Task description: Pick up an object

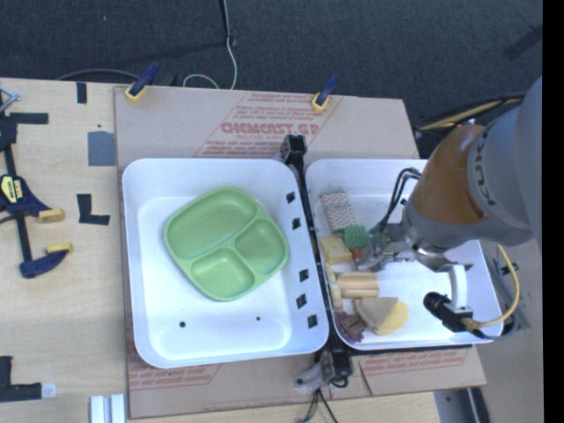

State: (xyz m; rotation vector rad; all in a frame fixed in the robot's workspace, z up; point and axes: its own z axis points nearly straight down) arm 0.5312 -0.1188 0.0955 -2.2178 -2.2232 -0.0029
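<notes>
1. Nearest the camera, at the front of the right bin (493, 337), lie a yellow wedge-shaped piece (386, 315) and, just behind it, a tan cylindrical block (356, 285), both close to the divider between the bins.
2. A little farther back sit a pale yellow block (335, 249), a small green object (355, 235) and a grey textured piece (336, 208), crowded together along the same left wall of that bin.
3. The end effector (381, 247) is low in the right bin, just beside the green object and the tan cylindrical block; whether it is released or clenched cannot be told, and nothing is plainly seen in its grasp.
4. The step in hand looks like the reach into the pile, with no object picked yet.
5. The next move probably calls for settling over one piece, apart from its neighbours, then closing and lifting straight up; the tight cluster makes a clean grasp doubtful.
6. The left bin (141, 263) holds a green divided plate (226, 243).
7. Farthest back, two clamps (141, 85) pin the cardboard sheet (264, 130) to the table (53, 148).
</notes>
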